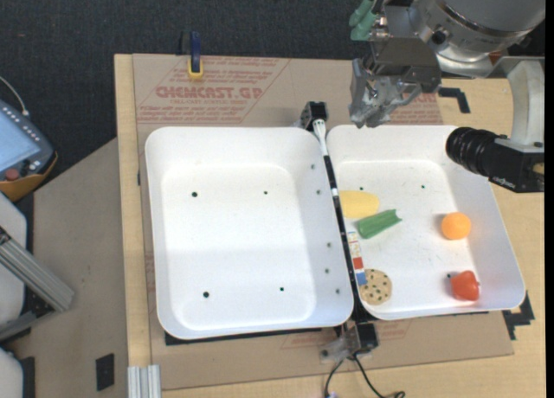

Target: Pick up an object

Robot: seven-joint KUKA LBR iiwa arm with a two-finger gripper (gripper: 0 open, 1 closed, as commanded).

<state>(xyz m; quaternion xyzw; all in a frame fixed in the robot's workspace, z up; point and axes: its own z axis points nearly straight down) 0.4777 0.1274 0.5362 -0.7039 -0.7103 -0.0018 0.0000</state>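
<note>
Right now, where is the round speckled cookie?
The round speckled cookie lies in the right white bin, at its near-left corner, below the green wedge.

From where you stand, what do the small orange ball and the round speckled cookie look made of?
Small orange ball: probably plastic or foam, since it looks smooth, evenly coloured and matte. Round speckled cookie: likely a toy of plastic or rubber, tan with dark dots; too small to be sure.

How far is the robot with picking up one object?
Nothing looks done yet. The pincer hangs above the far edge of the right bin. The yellow piece, green piece, orange ball, red item and cookie all lie in it. Descent and grasp remain.
</note>
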